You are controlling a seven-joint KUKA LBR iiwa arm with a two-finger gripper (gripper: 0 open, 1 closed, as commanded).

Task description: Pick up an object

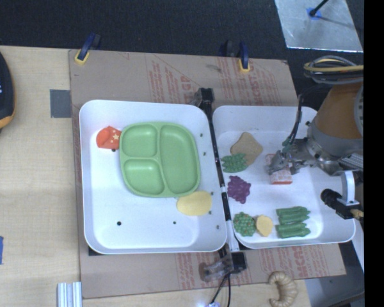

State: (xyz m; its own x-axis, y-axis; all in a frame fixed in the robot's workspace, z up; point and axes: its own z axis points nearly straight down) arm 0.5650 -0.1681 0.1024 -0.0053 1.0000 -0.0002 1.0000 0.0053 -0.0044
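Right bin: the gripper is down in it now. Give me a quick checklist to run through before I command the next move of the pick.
1. Gripper inside the right bin: ok, it sits low over the bin's upper middle.
2. Target under it: cannot tell; a small reddish item lies just below the fingertips, but its identity is blurred.
3. Object between the fingers: cannot tell, the wrist hides the gap.
4. Neighbours apart from the gripper: ok; tan bread slice, purple grapes and green beans lie apart from it.
5. Clearance to the bin wall: ok, the gripper is away from the divider.
6. Left bin's green tray out of the path: ok.
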